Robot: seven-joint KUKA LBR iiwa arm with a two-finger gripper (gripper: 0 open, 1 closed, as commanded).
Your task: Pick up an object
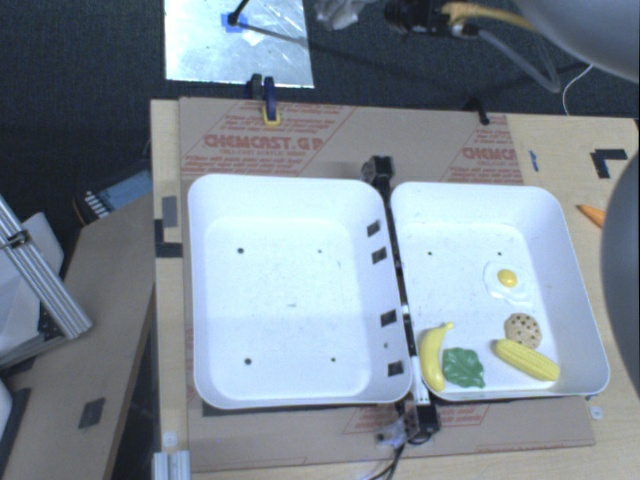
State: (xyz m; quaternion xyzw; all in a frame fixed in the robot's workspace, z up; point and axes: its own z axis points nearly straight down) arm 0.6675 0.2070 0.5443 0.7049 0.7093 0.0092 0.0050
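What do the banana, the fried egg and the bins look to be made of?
Banana: likely moulded plastic, an even, smooth yellow. Fried egg: probably plastic or rubber toy food, flat white with a glossy yolk. Bins: apparently thin formed white plastic, matte, with rounded corners.

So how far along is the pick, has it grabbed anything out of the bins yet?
Nothing looks done yet. All four items lie in the right bin: the fried egg, cookie, corn cob and banana, with the green leafy piece touching the banana. Nothing is in hand. Only grey arm casing shows at the top right, away from the bins. Reaching, grasping and lifting are all left.
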